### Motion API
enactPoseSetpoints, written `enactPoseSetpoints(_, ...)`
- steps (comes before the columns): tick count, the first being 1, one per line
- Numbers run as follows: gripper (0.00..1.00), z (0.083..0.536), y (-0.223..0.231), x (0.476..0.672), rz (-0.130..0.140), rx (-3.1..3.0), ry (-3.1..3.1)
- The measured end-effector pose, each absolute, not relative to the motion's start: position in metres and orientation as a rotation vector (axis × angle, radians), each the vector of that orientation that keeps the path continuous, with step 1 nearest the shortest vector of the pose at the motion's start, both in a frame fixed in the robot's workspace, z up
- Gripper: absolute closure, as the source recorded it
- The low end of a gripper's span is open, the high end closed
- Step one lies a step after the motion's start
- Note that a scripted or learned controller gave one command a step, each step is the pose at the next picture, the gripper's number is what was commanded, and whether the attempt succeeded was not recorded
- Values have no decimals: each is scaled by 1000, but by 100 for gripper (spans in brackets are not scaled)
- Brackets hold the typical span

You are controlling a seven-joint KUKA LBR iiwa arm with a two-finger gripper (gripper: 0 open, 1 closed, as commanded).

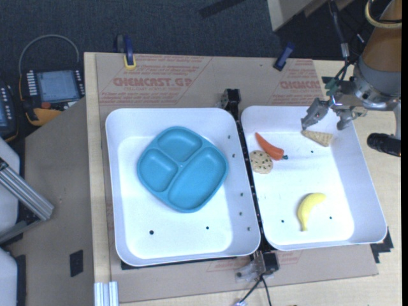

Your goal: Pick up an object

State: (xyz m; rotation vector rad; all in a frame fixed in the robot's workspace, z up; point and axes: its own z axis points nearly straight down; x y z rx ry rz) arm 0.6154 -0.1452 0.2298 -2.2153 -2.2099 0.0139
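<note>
We see the gripper (329, 115) over the far right corner of the right bin (357, 190), fingers spread apart and holding nothing. Just below it lies a tan wedge (318, 137). Further left: an orange carrot (269, 145), then a round cookie (261, 162) touching it. A yellow banana (308, 209) sits nearer the front. A blue divided plate (182, 168) sits in the left bin (127, 234).

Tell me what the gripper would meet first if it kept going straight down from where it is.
Most likely the tan cracker in the right bin, which lies just below the gripper. Depth is hard to judge from this slanted view.
</note>
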Motion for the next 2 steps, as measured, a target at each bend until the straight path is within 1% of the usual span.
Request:
enactPoseSetpoints(1,0,238,-145,618,1,-2220,-2221)
enactPoseSetpoints(2,0,182,-154,613,5,-2219,-2217)
